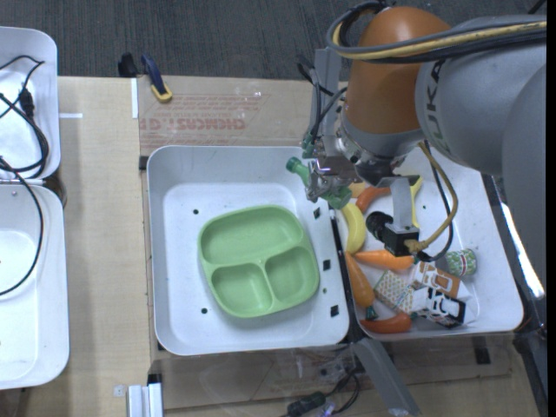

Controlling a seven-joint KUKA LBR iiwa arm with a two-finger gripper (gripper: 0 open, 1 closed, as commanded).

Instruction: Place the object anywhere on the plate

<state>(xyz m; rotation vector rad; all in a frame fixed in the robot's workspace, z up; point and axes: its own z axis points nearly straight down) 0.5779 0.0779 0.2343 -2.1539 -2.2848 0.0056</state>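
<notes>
The pincer (323,181) sits over the dividing wall between the two white bins, and I cannot tell whether it is released, clenched or grasping anything; a small green thing (298,167) at its tip may be a toy. The pale green sectioned plastic plate (258,260) lies mid-floor in the left white bin (174,233). If nothing is truly gripped, it could fall short, near the bin's right wall.

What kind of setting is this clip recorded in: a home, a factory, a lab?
Most likely a robotics lab bench set up for pick-and-place trials: two shallow white bins side by side, a green divided plate in the left one, toy food like a banana in the right, and loose cables nearby.
</notes>
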